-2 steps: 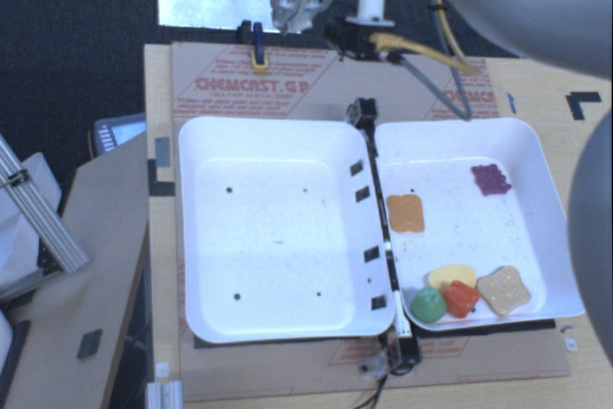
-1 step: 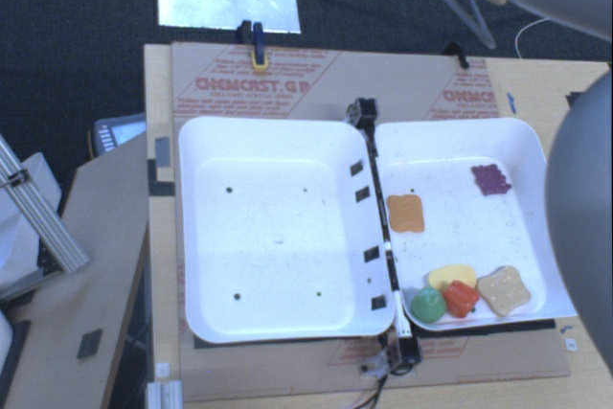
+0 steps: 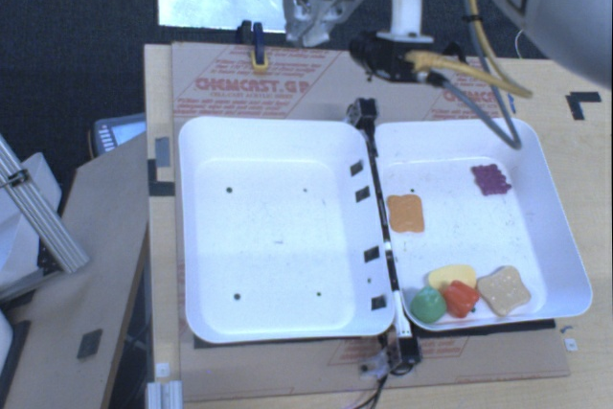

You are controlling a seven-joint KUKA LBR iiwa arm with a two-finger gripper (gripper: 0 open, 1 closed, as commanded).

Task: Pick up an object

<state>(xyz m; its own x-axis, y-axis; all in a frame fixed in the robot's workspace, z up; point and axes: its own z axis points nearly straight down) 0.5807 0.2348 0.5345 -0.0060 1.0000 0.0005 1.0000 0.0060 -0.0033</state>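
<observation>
The right bin (image 3: 546, 206) holds several small toy foods. A purple grape cluster (image 3: 489, 178) lies near its back right. An orange slab (image 3: 406, 213) rests by the left wall. At the front sit a yellow piece (image 3: 450, 276), a green ball (image 3: 428, 305), a red piece (image 3: 461, 298) and a tan toast slice (image 3: 504, 289), crowded together. My gripper (image 3: 310, 26) hangs high beyond the back edge of the bins, above the cardboard sheet, far from every object. I see nothing in it.
The left bin (image 3: 192, 235) stands beside the right one, joined by black clips (image 3: 372, 254) along the shared wall. A yellow-and-black clamp (image 3: 257, 48) sits on the cardboard behind the bins. Cables (image 3: 469, 77) trail from the arm over the right bin's back edge.
</observation>
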